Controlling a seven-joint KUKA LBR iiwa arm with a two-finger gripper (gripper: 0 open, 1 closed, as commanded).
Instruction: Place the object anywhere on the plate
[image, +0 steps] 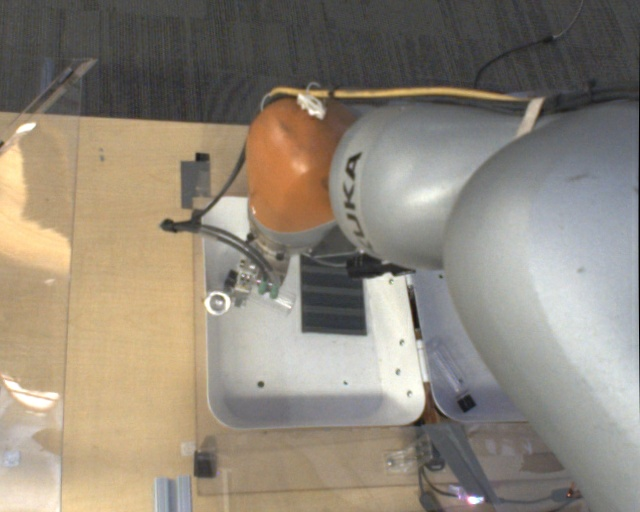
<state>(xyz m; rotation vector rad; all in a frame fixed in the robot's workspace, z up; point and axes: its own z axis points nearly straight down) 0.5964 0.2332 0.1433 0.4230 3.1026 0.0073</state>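
From the camera above the bench, the grey arm (480, 200) reaches in from the right and bends down over the left bin (300, 395), its orange band (288, 165) hanging above the bin's upper left corner. Below the band the gripper (258, 280) points down near the bin's left wall, but it is small and partly hidden by the wrist, so whether it is released, clenched or grasping something I cannot tell. Just to its right, a dark ribbed rectangular plate (332, 300) lies flat on the bin floor. A small ring-shaped piece (216, 302) sits at the left rim, just beside the gripper; whether it is the task's object or part of the tool is unclear. The right bin (450, 370) is mostly covered by the arm. My judgement: the arm is near the picking or carrying step; next, it must shift right over the plate and lower.
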